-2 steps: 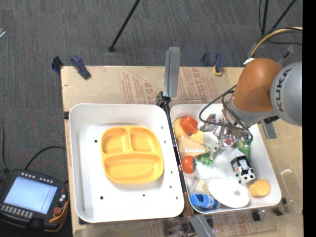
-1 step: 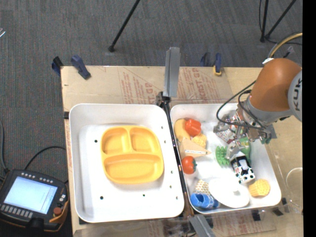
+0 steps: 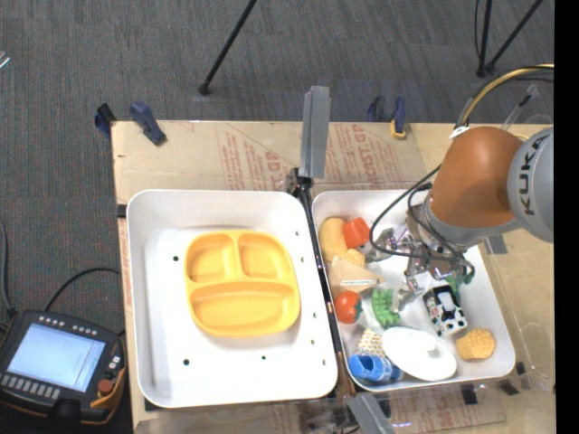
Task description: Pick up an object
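Green toy (image 3: 384,306) lies just under our gripper (image 3: 418,274); finger state we cannot tell, so we descend squarely, avoiding the tomato (image 3: 346,306).

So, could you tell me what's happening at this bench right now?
The grey arm reaches in over the right bin, its tool low among the toy food there, near the green piece and the black-and-white box. Nothing is visibly gripped. The left bin holds a yellow divided tray.

Even, bright overhead light, with soft shadows. The white bins (image 3: 145,242) look slightly washed out. Focus is fair, small details soft.
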`<state>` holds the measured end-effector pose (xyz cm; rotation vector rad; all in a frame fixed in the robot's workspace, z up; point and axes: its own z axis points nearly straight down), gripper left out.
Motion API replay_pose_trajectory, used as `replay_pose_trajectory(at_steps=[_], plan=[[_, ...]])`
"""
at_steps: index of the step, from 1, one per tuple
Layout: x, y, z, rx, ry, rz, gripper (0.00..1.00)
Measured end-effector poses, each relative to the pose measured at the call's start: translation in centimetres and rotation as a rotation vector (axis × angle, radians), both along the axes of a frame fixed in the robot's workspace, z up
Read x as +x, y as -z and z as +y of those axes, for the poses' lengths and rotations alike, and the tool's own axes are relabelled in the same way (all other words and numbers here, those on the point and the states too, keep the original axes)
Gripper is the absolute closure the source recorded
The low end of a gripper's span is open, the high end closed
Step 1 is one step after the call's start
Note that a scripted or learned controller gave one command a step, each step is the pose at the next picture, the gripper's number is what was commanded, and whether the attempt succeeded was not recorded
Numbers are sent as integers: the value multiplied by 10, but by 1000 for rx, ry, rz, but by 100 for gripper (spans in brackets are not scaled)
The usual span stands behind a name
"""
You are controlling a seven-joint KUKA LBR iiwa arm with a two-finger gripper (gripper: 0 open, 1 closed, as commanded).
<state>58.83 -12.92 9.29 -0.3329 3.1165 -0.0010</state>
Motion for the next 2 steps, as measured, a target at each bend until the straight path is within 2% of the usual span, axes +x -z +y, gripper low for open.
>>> replay_pose_trajectory(at_steps=[1, 2], plan=[[-6, -1, -68, 2, -190, -5, 0], [52, 0, -24, 0, -49, -5, 0]])
